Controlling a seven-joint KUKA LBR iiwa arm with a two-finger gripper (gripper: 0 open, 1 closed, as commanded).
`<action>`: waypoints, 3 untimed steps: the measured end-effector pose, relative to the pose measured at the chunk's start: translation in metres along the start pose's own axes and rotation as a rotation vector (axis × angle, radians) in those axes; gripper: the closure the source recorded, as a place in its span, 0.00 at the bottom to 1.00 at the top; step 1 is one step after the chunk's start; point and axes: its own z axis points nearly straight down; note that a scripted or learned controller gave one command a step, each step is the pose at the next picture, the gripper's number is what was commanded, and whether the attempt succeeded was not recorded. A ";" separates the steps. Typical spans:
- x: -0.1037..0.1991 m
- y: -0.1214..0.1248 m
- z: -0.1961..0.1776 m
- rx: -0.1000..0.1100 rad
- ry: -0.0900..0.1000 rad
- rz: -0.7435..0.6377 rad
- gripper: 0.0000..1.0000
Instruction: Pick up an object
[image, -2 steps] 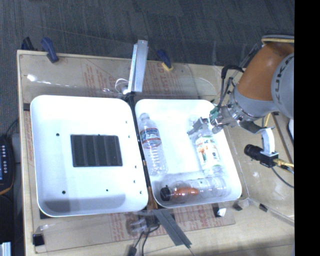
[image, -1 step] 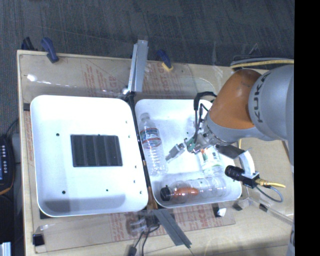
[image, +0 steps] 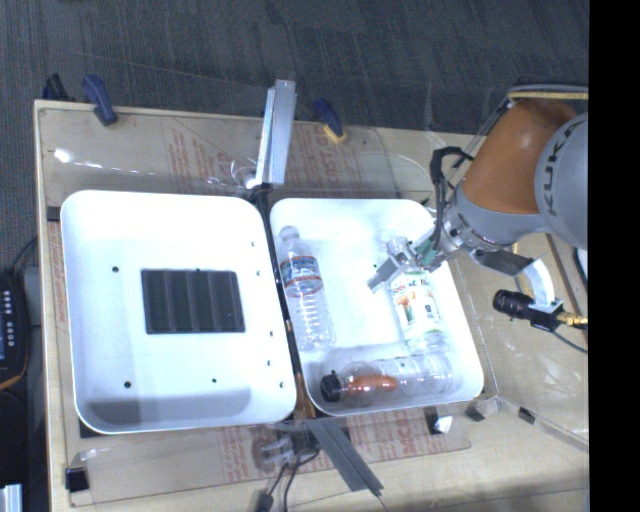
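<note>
The arm (image: 560, 170) carried the letters "KU" at three o'clock; bottle labels and red print on the tabletop (image: 300, 455) stayed too blurred to read.

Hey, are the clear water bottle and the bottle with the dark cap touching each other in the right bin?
Apart. The camera view shows white bin floor between the water bottle's lower end and the dark-capped bottle lying along the bin's near wall.

White bins (image: 100, 230), black ribbed panel (image: 193, 301), clear bottles (image: 306, 295) with white-red labels, tan table (image: 520, 400), blue clamps (image: 98, 98)
</note>
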 end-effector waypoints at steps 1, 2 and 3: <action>-0.009 0.021 0.043 0.002 0.002 -0.012 0.00; -0.013 0.028 0.026 0.001 0.000 0.015 0.00; -0.012 0.024 0.011 0.000 -0.001 0.023 0.00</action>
